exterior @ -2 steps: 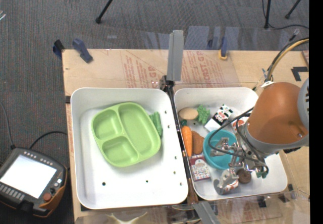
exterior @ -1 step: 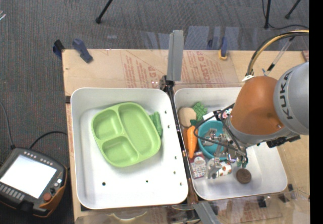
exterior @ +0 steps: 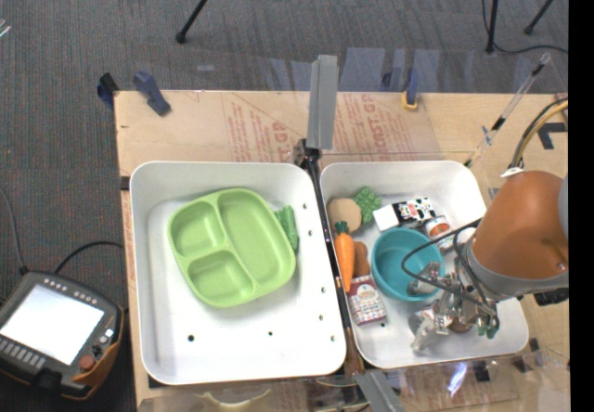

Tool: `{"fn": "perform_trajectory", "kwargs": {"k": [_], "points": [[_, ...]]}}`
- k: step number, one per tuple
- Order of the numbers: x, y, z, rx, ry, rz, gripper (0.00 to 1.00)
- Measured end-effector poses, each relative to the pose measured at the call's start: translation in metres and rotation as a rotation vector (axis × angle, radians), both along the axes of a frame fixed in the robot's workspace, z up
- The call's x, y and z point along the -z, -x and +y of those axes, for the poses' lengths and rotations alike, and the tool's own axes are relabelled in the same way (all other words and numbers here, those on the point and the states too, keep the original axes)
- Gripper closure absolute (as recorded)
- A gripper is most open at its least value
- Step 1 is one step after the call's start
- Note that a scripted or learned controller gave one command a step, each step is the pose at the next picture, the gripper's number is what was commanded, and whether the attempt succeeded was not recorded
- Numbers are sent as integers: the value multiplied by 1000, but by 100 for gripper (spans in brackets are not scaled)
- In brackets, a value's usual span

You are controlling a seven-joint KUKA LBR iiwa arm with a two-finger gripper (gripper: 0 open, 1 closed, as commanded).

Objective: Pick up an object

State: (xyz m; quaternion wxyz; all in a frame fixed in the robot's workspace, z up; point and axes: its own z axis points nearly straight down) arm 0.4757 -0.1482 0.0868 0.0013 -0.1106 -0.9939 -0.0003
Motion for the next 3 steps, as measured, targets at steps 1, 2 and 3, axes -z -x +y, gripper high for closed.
{"fn": "perform_trajectory", "kwargs": {"k": [1, 2, 3], "points": [[0, 0, 56, -11, 0, 0, 0], [0, -53, 17, 128, 0, -2, 0], [0, -95, 61, 323, 0, -2, 0]]}}
